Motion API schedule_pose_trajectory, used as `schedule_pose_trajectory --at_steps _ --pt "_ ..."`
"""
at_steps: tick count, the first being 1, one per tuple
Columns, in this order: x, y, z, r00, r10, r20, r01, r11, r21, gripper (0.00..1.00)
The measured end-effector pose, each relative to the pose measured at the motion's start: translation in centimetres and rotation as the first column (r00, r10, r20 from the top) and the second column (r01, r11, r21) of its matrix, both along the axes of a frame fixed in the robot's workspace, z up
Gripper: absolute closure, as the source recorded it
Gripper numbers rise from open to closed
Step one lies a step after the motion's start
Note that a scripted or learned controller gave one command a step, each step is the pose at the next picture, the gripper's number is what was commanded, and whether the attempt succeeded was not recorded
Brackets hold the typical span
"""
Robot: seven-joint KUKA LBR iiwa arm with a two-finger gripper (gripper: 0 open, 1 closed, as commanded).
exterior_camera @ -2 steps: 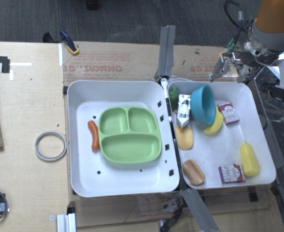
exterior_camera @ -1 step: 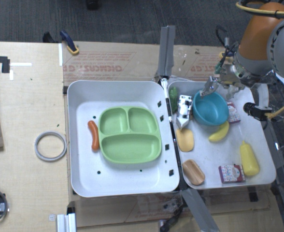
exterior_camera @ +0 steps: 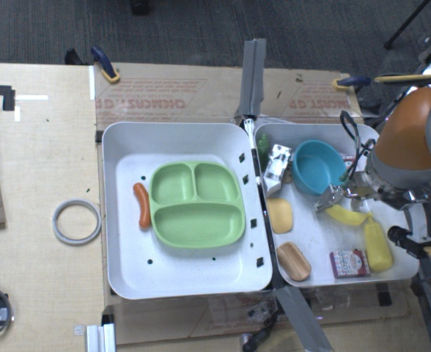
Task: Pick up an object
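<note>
**Hand low in the right bin, nothing lifted yet**

While the arm [exterior_camera: 410, 134] leans in from the right, its hand [exterior_camera: 338, 196] sits low over the right bin [exterior_camera: 314, 270], just beside the blue bowl [exterior_camera: 318, 166] and touching or nearly touching the near end of the banana [exterior_camera: 347, 215]. Whether its metal tips are apart or together cannot be told; they blur into the clutter, and nothing shows plainly between them.

This looks like the reach-and-close step of the pick, with no object yet off the bin floor. Candidates lie all around: the banana just below the hand, a yellow bottle [exterior_camera: 377, 246] and a small pink carton [exterior_camera: 348, 263] nearer the front wall, a tan bread-like piece [exterior_camera: 295, 261], a pale yellow block [exterior_camera: 279, 215] and a shiny crumpled packet [exterior_camera: 276, 163] by the divider. In the left bin [exterior_camera: 127, 262] a green divided plate [exterior_camera: 197, 204] and a sausage [exterior_camera: 141, 204] lie well apart from the arm.

Next, the hand probably needs to settle squarely over the banana, close across its narrow width, then rise straight without catching the bowl's rim.
</note>
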State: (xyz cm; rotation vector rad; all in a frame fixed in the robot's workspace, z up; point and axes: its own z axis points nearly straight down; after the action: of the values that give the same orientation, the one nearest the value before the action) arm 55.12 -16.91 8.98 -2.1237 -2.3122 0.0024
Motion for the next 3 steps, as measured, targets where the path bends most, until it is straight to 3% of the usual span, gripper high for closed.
schedule_pose_trajectory --at_steps 1,2,3 --pt "5.2 -3.5 -0.1 1.0 -0.003 -0.003 0.003 1.0 -0.001 0.0" --pt "1.3 -2.9 0.0 0.997 0.075 0.0 -0.075 0.997 0.0 0.0" --pt "1.3 -2.9 0.8 0.997 0.072 0.0 -0.072 0.997 0.002 1.0"
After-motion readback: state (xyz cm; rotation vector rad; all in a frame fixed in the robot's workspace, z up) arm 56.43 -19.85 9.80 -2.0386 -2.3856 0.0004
